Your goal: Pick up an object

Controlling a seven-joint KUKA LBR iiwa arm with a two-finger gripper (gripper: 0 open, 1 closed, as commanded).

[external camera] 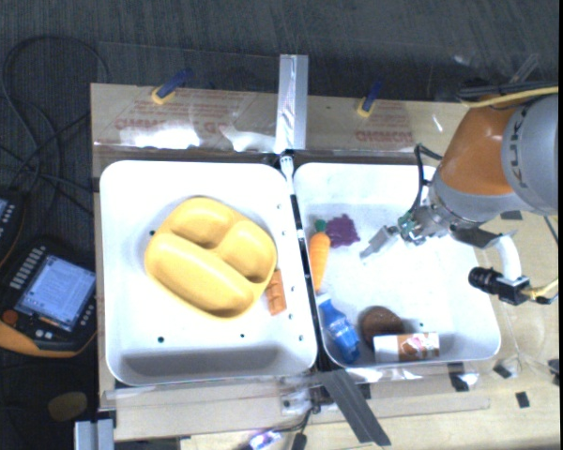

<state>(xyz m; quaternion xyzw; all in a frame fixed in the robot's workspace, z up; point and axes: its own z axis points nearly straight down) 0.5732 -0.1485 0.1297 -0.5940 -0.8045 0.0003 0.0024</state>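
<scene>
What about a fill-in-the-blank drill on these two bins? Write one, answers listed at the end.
1. The big yellow object lies in the ______ bin.
2. The carrot in the right bin lies against the bin's ______ wall.
3. The purple object lies beside the carrot's ______ end.
4. The claw hangs over the ______ bin.

Missing words: left; left; green; right

Grey two-finger gripper hovers in right white bin, near purple grape cluster; large yellow lumpy object in left white bin.
</scene>
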